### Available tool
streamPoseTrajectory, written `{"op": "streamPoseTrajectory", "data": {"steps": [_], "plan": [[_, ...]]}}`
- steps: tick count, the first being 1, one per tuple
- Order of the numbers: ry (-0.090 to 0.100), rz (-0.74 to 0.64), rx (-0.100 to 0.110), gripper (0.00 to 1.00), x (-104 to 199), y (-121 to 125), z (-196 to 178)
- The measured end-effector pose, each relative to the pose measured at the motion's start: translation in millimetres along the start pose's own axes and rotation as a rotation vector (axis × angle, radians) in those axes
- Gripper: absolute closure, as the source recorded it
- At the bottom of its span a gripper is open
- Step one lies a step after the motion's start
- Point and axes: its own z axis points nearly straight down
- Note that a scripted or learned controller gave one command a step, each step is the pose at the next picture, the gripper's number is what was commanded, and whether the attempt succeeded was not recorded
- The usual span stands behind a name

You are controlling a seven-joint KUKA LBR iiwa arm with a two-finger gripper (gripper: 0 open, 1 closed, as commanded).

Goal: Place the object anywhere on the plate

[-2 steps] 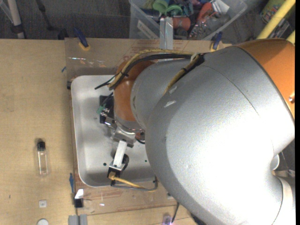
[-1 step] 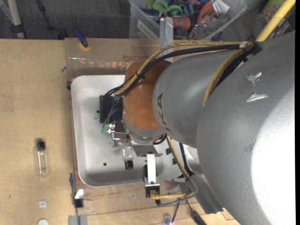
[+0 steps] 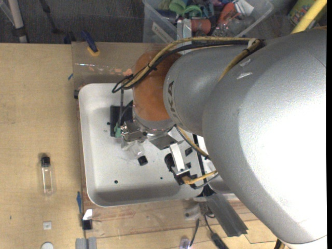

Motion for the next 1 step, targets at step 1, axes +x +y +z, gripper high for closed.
{"op": "streamPoseTrajectory", "data": {"steps": [1], "plan": [[0.001, -0.134, -0.012, 1.00, -23.5, 71.2, 30.5]]}}
